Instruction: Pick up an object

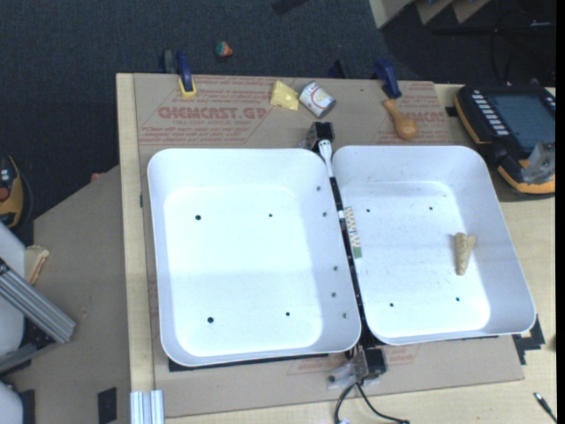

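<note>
A small tan cone-shaped object (463, 253) lies in the right bin (494, 184), toward its right side. The left bin (168, 193) holds nothing that I can see beyond its four dark floor dots.
Behind the bins, on the brown board, lie a yellow wedge (284, 96), a small white can (317, 99) and a wooden-looking brown piece (403, 123). Blue clamps (184, 71) hold the board's back edge. A black and yellow pendant (516, 131) sits at the right.
</note>
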Robot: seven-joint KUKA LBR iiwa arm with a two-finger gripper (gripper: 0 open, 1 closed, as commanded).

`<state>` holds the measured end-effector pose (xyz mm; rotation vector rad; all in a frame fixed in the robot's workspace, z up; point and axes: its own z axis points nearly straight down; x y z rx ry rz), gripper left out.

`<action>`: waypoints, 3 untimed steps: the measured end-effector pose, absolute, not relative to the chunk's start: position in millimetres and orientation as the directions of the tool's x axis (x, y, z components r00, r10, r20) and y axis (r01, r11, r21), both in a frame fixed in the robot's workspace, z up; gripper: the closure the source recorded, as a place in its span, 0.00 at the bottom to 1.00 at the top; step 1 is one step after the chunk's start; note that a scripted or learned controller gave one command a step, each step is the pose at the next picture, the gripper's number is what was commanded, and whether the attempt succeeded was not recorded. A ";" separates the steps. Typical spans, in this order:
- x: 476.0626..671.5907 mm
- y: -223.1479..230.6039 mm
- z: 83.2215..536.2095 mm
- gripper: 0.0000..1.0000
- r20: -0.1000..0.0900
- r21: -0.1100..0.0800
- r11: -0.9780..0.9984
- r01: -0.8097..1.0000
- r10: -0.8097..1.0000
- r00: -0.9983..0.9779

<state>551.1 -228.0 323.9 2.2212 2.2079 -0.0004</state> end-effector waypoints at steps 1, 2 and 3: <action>529.0 -224.4 347.7 1.00 -0.004 0.006 -0.001 1.000 1.000 0.001; 527.6 -193.3 384.4 1.00 -0.003 0.008 0.004 1.000 1.000 -0.004; 507.1 -139.6 280.9 1.00 0.006 -0.012 0.004 1.000 1.000 -0.004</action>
